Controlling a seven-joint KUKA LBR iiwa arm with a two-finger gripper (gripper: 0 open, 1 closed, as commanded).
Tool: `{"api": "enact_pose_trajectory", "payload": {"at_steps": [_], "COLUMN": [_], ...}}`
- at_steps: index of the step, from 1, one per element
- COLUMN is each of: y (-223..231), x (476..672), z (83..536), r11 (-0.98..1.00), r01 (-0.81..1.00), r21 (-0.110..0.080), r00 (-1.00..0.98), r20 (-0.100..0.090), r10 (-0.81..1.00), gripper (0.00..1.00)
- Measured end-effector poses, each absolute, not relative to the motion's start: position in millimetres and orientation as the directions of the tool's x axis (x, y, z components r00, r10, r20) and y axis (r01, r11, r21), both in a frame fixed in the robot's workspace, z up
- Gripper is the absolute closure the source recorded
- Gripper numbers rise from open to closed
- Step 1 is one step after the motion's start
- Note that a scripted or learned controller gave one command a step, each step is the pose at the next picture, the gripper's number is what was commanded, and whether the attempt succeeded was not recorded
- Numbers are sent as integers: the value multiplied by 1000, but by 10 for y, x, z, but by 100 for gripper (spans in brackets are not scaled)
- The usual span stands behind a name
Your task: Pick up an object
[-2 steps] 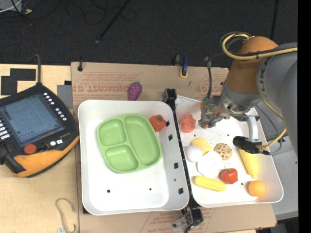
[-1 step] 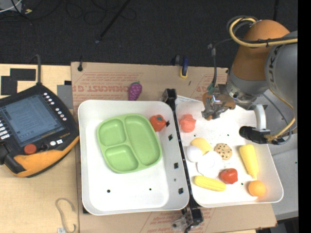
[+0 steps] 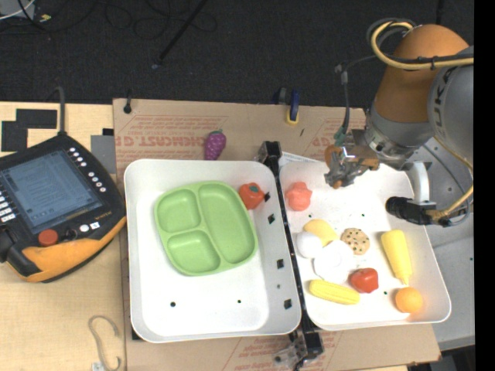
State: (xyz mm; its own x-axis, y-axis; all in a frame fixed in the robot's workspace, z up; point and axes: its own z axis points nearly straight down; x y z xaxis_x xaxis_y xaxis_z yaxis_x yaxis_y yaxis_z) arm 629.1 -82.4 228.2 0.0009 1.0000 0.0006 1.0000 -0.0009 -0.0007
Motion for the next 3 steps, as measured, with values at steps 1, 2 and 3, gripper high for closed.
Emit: {"api": "enact_pose_trajectory", "payload": {"at_steps": [1, 2, 3], "y": [-436, 88, -60], "x": [5947, 5645, 5594], "z": [2373, 2317, 2280], "r11": [3, 3, 0], "r01": [1000, 1000, 1000], "r21": [-5, -7, -5], "r00": [-3, -3, 0], "r20": [2, 2, -1], "r10": [1000, 1000, 1000], "gripper": [100, 100, 100]}}
